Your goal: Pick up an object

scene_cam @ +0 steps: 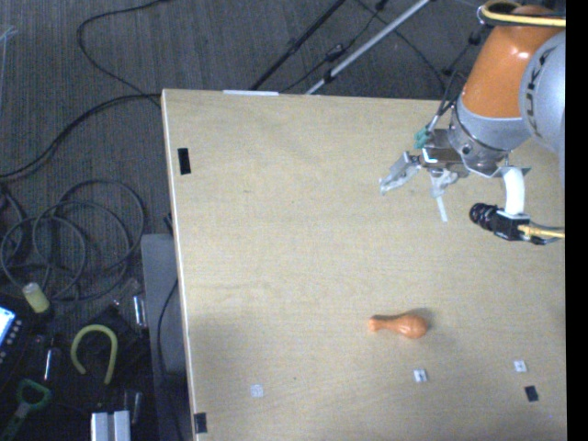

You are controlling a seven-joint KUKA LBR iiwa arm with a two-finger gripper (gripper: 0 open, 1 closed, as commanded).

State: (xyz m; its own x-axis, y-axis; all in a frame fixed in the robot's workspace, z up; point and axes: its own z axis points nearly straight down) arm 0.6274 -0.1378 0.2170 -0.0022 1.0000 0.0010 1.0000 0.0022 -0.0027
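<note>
arm (514,72): orange band | grey wrist | pale metal hand (418,180)

No legible text, label or number on any visible surface.

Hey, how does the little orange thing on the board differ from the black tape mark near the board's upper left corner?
The orange thing is rounded and bulges at one end with a thin neck, while the black tape mark is a flat small rectangle. The orange thing lies sideways low on the board; the tape mark stands lengthwise near the left edge. The orange thing looks larger. Both rest on the tan board, apart from the end effector.
</note>
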